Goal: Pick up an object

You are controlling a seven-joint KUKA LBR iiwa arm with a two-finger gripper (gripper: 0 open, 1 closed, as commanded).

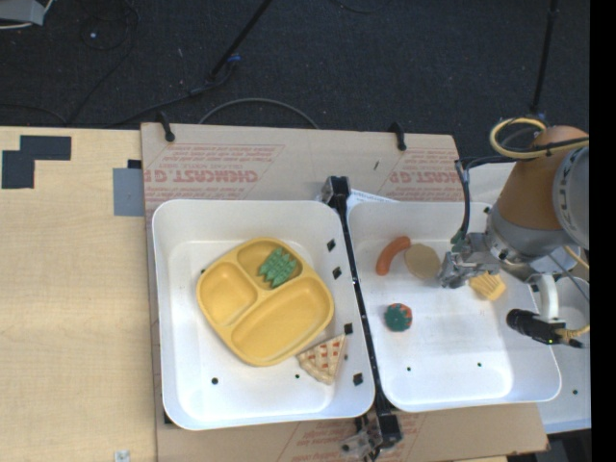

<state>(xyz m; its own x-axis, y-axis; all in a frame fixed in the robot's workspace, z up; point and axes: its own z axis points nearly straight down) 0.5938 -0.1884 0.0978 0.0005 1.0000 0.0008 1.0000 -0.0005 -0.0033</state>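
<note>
Arm w/ gripper (pixel 460 269) sits low in right bin (pixel 481 383), near its back-right corner, just beside a tan disc (pixel 421 260) and a yellow waffle-like piece (pixel 489 286). Can't tell the claw's state; nothing seen betw. its tips. Orange sausage (pixel 392 254) lies by the back-left side, green-red ball (pixel 398 317) near bin centre. Looks like the reach/descend step; next prob. needs closing on the disc or waffle piece, then lifting straight up.

Grey arm (pixel 568 200); orange band; yellow cable
</note>
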